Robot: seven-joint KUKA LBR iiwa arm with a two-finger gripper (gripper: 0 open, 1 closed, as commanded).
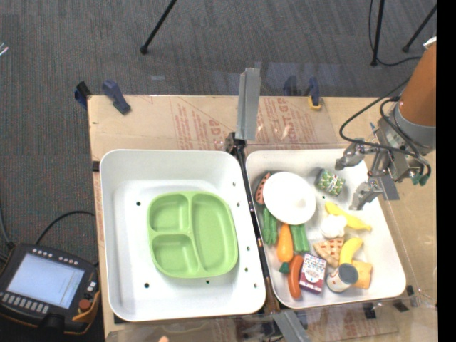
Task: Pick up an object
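Below, from my remote station, I see the worktop (178,120) carrying two shallow white bins side by side. Left bin (121,191): it holds a green divided tray (192,234) lying flat near its middle, with three compartments. Right bin (392,255): it holds a crowded heap of toy food. I make out a white round plate (290,197) toward the bin's upper left, a small green speckled item (330,182) just beside the plate's upper right, a yellow banana-like piece (347,217) below that, a small white ball (332,226) touching it, an orange carrot (285,242) and green pods (271,226) along the plate's lower edge, a red and white carton (312,272) near the front, and a wedge of patterned slice (330,250) next to it. The arm (420,98) enters from the right, its orange band visible above the grey wrist. Its jaws (363,177) hang released over the right bin's upper right part, the two fingers spread apart with nothing between them; one finger (347,155) sits near the green speckled item, the other above the banana-like piece. No toy is lifted; all lie in the right bin
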